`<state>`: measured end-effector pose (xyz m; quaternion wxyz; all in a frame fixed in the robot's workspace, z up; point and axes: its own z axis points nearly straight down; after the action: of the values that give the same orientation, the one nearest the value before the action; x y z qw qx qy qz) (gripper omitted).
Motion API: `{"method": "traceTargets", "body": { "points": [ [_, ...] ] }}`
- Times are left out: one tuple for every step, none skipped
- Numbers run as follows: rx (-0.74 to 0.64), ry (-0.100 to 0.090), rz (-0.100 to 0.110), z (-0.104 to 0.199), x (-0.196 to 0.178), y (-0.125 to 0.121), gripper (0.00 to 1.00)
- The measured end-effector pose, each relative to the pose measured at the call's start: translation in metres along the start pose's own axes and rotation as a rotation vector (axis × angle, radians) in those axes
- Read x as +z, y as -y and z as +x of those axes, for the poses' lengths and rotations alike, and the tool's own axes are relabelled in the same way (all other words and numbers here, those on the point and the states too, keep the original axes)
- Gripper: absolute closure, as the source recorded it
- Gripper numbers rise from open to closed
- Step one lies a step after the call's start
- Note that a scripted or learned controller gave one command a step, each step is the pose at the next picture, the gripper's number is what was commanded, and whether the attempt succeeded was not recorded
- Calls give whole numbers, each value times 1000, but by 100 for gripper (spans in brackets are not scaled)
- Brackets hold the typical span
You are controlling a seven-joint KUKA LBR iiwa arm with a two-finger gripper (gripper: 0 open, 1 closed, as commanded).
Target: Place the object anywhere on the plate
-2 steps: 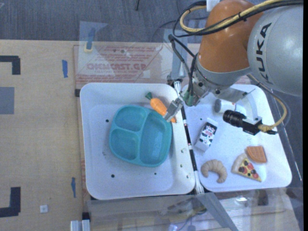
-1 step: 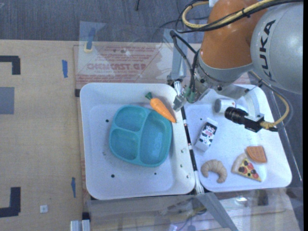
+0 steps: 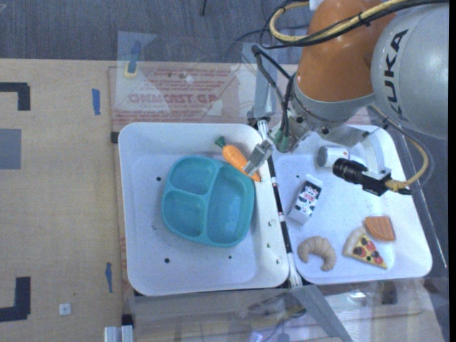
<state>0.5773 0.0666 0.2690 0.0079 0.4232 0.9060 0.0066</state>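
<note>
A teal divided plate (image 3: 208,200) lies in the left white bin (image 3: 142,262). A toy carrot (image 3: 234,155) with a green top sits slanted over the plate's upper right rim, close to the wall between the bins. My gripper (image 3: 258,156) reaches down from the right and is shut on the carrot. Orange shows on both sides of the metal fingers (image 3: 261,150). The tip of the carrot under the fingers is hidden.
The right bin (image 3: 417,262) holds a cow-patterned carton (image 3: 306,200), a croissant (image 3: 318,252), a pizza slice (image 3: 366,249), an orange waffle piece (image 3: 380,228) and a small pale can (image 3: 330,154). The arm's bulk hangs over the right bin's back part.
</note>
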Motion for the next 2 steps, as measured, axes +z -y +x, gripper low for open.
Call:
{"method": "traceTargets", "body": {
  "points": [
    [1,2,-5,-2,-11,-1,100],
    [1,2,-4,-2,-11,-1,0]
  ]
}}
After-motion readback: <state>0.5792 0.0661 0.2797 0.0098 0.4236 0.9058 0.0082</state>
